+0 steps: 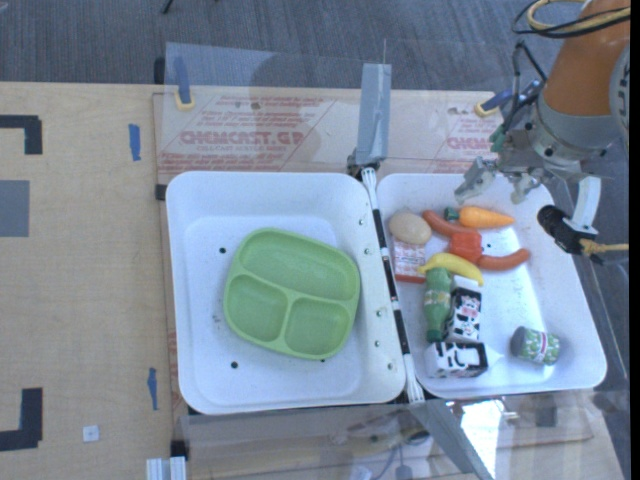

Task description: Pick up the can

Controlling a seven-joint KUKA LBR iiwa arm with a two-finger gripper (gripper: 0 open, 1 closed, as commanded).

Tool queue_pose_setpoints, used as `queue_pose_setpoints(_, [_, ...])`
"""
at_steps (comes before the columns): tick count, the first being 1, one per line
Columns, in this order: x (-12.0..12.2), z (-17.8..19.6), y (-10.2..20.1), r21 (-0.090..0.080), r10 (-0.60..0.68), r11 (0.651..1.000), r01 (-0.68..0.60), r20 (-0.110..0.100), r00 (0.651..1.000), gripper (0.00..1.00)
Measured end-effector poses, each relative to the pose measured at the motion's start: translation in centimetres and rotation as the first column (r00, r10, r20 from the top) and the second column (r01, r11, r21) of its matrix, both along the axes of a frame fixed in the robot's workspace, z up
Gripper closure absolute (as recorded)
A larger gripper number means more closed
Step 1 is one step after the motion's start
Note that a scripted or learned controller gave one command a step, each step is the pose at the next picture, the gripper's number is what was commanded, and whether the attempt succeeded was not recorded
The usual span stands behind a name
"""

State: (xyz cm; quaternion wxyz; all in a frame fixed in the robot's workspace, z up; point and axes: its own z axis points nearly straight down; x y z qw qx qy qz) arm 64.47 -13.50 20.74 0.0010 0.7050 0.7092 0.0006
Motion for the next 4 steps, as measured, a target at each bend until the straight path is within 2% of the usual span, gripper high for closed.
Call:
queue_pose_setpoints(1, [-15.7,-8.7,-3.5,-0.002,0.014,1.0,-0.014,0.004,1.0,0.0])
queue_pose_setpoints(2, [-16.0,-11.8,-8.3,0.005,0.233,0.972,-0.233,0.009,0.972,0.0])
queue_pose_setpoints(3, [-16.0,-11.8,-8.3,0.005,0.233,0.972,-0.233,0.009,0.972,0.0])
queue_pose_setpoints(4, [-16.2,-11.8,-8.5,0.003,0.369,0.929,-0.369,0.005,0.929,0.0])
